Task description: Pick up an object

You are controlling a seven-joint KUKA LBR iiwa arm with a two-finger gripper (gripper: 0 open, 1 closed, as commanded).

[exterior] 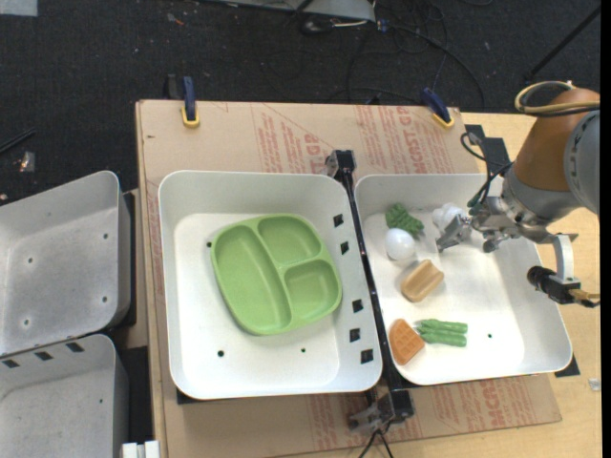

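Toy food items lie scattered in the right-hand white bin (535, 346) on the bench: a white egg-shaped piece (400, 245), a green leafy piece (405, 220) just behind it, a tan bread-like block (422, 281) near the middle, an orange waffle-textured wedge (407, 341) at the front by the divider, and a green bean-like piece (442, 331) just beside that wedge. A small whitish object (446, 218) sits toward the back of the bin, next to the gripper. The grey arm (582, 165), its orange band (544, 151) above the wrist, reaches in from the right and bends down over the bin's far right part, the wrist angled toward the bin's centre. The gripper (456, 234) hangs low near the whitish object and the egg-shaped piece; whether it is open or closed cannot be told from this angle, and nothing is visibly held. The left-hand white bin (191, 351) holds a green divided plate (276, 273) with three compartments, lying flat and slightly turned. Both bins rest on a cardboard-covered bench (258, 132), clamped at its back edge.
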